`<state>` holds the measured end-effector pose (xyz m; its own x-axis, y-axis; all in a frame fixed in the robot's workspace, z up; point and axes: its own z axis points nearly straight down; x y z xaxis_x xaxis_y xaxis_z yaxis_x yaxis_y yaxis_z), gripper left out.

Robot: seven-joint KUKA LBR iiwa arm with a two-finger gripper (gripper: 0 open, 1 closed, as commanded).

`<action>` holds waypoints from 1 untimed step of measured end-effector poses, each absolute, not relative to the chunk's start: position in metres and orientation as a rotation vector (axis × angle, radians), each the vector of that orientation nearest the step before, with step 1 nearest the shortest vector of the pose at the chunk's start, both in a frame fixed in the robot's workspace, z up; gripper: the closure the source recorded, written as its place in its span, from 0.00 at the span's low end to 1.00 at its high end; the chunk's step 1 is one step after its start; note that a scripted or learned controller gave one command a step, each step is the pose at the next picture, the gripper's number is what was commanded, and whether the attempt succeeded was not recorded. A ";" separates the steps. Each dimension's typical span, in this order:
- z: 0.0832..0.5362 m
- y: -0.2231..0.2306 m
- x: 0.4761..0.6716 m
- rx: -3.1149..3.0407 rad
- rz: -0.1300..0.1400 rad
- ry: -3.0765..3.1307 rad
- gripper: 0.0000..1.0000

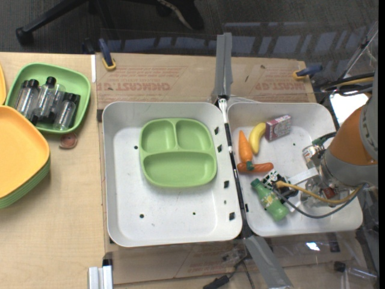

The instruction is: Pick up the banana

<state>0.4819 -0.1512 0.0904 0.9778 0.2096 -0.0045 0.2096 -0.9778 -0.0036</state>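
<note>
The yellow banana (257, 136) lies in the right bin (301, 110), near its back left, between an upright carrot (244, 146) and a small pink box (278, 127). My gripper (317, 189) hangs low over the front right part of that bin, well to the right of the banana and nearer the front. Nothing shows in its grasp. The grey arm with its orange band (355, 142) comes in from the right edge.
A second carrot (255, 167) and a green bottle (270, 200) lie in the right bin between the banana and the gripper. The left bin (120, 179) holds a green divided plate (178, 152). On the table to the left stand a green tray of vials (48, 98) and stacked orange plates (21, 158).
</note>
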 end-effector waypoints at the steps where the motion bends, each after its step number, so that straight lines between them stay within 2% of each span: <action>1: 0.091 -0.218 0.502 -3.122 0.007 -0.323 1.00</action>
<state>0.5019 -0.2181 0.0906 0.9788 0.2046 -0.0041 0.2046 -0.9788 -0.0035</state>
